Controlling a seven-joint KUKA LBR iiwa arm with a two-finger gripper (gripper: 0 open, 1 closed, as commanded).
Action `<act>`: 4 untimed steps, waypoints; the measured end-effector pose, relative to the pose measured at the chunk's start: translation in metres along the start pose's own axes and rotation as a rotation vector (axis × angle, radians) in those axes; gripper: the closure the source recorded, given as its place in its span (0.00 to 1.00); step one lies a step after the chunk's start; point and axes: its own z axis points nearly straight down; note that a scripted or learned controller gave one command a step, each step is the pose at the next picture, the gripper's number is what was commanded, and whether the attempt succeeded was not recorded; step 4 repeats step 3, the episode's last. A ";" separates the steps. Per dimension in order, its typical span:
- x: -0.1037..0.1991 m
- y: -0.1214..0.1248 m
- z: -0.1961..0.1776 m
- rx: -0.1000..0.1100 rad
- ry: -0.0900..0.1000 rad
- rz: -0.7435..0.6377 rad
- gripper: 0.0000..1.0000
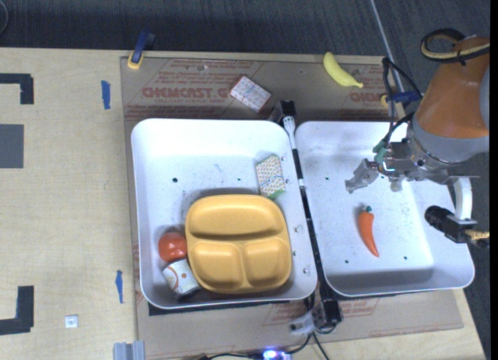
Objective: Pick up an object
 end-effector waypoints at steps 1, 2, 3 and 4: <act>-0.008 -0.039 0.094 -0.001 -0.001 0.001 0.00; -0.008 -0.038 0.084 -0.005 -0.002 0.002 1.00; 0.067 -0.031 0.002 -0.004 -0.001 -0.001 1.00; 0.067 -0.031 0.002 -0.004 -0.001 -0.001 1.00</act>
